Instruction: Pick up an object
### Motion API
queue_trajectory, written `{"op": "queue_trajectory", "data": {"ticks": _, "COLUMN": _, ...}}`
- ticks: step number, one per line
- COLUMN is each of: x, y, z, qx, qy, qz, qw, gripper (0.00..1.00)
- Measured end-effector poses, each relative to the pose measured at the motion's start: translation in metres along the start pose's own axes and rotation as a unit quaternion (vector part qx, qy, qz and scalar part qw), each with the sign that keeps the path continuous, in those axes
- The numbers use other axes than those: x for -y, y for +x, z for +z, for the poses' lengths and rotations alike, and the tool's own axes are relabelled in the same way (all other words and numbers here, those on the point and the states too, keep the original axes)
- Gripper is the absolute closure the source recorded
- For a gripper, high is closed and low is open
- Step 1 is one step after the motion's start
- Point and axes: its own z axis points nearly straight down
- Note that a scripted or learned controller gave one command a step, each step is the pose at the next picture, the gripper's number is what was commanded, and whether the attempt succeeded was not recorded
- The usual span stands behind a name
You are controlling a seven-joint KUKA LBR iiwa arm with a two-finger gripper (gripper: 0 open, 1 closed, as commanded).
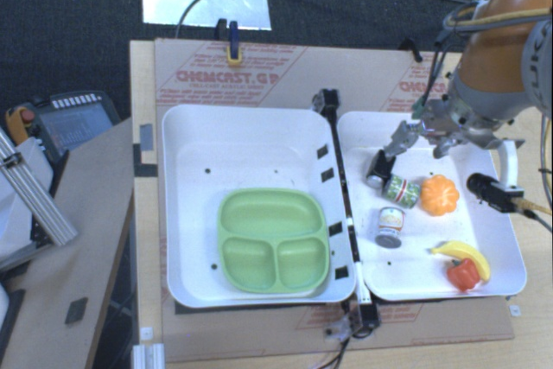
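Observation:
My gripper (pixel 381 168) hangs over the back left part of the right bin (pixel 501 272), its dark tip just above and left of a small can lying on its side (pixel 403 191). An orange (pixel 440 195) sits right beside that can. In front of them a second small can (pixel 390 225) stands upright. A banana (pixel 463 252) and a red fruit (pixel 464 274) lie together at the bin's front right. I see nothing held in the gripper.
The left bin (pixel 199 151) holds a green divided plate (pixel 273 239) at its front. A black ridge with clips (pixel 339 186) separates the two bins. A black fitting (pixel 489 190) on the arm sticks out over the right bin's right side.

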Motion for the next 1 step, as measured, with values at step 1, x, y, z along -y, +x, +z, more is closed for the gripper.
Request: {"op": "queue_trajectory", "data": {"ticks": 1, "x": -0.0024, "y": 0.0002, "z": -0.0072, "qx": 0.001, "qy": -0.007, "qz": -0.001, "qw": 1.0, "gripper": 0.0}}
